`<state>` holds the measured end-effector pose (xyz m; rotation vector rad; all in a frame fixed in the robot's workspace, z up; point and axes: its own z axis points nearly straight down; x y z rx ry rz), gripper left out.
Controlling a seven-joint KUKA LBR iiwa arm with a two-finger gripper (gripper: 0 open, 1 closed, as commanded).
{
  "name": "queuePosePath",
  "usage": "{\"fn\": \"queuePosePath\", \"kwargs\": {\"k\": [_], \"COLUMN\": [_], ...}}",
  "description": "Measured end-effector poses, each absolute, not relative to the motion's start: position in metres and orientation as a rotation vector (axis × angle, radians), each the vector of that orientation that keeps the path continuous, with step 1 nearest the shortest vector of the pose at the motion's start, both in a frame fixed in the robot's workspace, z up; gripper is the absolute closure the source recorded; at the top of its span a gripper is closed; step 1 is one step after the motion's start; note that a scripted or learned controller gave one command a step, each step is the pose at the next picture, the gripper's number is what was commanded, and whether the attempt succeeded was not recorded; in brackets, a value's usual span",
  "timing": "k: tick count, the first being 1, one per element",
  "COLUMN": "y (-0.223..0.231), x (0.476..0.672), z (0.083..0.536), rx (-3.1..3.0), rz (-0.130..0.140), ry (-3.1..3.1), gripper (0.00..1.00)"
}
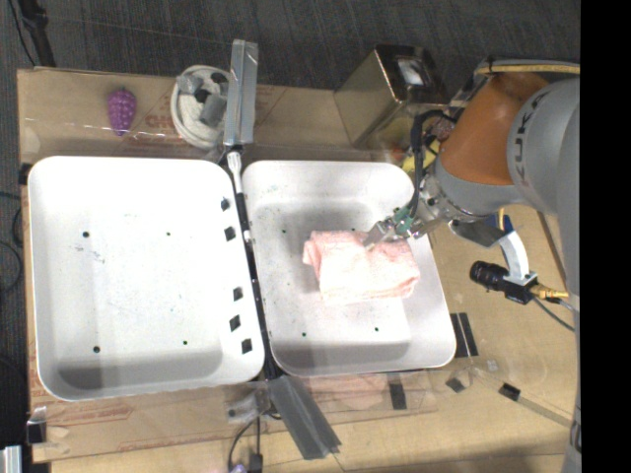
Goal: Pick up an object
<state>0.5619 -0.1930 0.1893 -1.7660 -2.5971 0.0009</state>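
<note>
Camera view has our gripper [387,229] low on the pink cloth's [359,266] far-right edge, presumably lining up a grab, grip unclear.

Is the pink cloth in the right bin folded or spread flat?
Folded: the pink cloth lies bunched in a thick, layered wad in the right bin.

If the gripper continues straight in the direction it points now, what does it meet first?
Probably the pink cloth. The gripper sits at the cloth's upper right edge in the right bin and points down and to the left, onto the cloth. Depth is unclear from this slanted view, so it may be touching already.
</note>
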Motion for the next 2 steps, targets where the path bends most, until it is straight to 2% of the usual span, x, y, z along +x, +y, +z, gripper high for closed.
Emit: {"fn": "queuePosePath", "kwargs": {"k": [1,2], "y": [-0.2077,-0.2079], "x": [0.6213,0.6213], "z": [0.1971,0.1976], "rx": [-1.465,-1.466], "rz": [0.000,-0.001], "ry": [-2.780,-2.780], "gripper": [1.00,0.00]}}
